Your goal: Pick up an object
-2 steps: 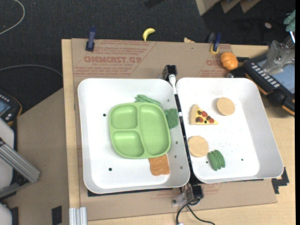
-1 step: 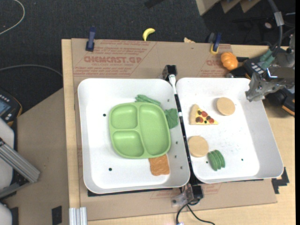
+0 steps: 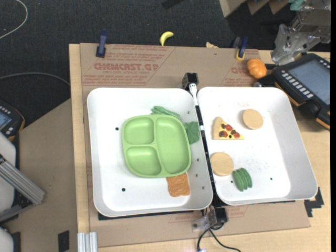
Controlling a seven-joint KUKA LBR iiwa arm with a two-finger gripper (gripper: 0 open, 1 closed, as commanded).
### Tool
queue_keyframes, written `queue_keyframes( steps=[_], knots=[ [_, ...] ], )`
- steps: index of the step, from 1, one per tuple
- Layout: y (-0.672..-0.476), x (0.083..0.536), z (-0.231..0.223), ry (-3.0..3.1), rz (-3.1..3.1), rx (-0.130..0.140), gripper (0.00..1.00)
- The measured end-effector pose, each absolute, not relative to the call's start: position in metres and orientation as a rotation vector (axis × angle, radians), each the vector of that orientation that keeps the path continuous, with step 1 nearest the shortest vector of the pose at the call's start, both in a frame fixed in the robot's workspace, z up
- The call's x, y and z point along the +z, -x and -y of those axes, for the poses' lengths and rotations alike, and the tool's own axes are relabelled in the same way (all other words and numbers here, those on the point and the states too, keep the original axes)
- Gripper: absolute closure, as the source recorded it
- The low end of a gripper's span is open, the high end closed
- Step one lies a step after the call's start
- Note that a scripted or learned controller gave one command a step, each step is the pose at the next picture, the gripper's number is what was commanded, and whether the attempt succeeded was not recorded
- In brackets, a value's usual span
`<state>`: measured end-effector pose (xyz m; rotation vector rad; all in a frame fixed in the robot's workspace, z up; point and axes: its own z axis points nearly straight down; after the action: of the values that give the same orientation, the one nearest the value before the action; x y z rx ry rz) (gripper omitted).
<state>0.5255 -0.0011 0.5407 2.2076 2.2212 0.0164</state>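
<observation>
Bench, arm [image 3: 302, 14] perhaps top right

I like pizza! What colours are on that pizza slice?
The pizza slice is yellow with red dots, seen in the camera view.

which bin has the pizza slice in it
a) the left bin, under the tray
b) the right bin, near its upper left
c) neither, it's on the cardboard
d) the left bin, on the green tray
b: the pizza slice lies on the floor of the right bin, near its upper left, beside a round cookie.
</observation>
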Motion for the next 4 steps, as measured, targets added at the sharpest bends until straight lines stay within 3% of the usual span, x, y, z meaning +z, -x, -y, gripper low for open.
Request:
queue_keyframes(
  steps=[1, 2, 3, 4],
  knots=[
    [-0.489, 0.431, 0.016, -2.232, -2.224, -0.015, 1.00],
    [-0.478, 0.362, 0.008, -2.228, -2.225, -0.010, 1.00],
    [-0.480, 0.527, -0.005, -2.208, -2.214, 0.026, 1.00],
    [-0.479, 0.447, -0.010, -2.226, -2.224, -0.009, 1.00]
  ],
)
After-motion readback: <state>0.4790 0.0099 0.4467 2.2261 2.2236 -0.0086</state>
